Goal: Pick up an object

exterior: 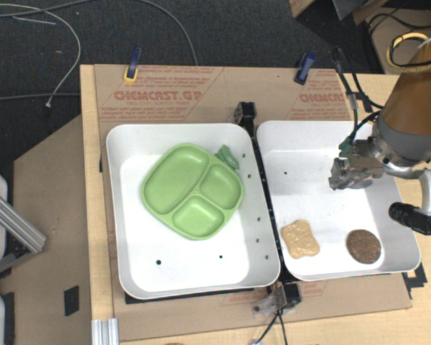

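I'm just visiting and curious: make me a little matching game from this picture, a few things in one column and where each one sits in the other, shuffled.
Things:
1. green divided plate
2. tan cracker
3. brown round cookie
4. gripper

Places:
A. right bin, near right corner
B. over the right bin, upper part
C. left bin, middle
D. right bin, near left corner

Pairs: 1-C, 2-D, 3-A, 4-B

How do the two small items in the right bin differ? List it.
The tan cracker-like piece is pale beige; the brown disc is dark brown. The tan piece has a lumpy, roughly rectangular outline; the disc is round. The tan piece lies near the bin's left wall, the disc nearer the right. Both lie flat near the right bin's front edge.
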You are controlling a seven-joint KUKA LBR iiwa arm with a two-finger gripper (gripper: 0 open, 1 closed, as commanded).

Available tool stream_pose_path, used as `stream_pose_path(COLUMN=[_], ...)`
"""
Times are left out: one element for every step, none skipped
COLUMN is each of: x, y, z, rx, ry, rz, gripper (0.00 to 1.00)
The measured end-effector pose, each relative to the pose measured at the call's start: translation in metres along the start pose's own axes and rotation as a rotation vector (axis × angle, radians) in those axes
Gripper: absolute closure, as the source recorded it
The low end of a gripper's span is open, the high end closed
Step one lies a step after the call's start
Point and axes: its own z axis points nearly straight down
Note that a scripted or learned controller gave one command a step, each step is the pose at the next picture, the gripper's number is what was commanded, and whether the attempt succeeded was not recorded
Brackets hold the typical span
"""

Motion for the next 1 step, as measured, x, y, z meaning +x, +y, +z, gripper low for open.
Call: stream_pose_path(x=[0.0543], y=[0.0116], z=[0.0106], rx=[0.004], ry=[0.001], rz=[0.001], gripper=[1.00])
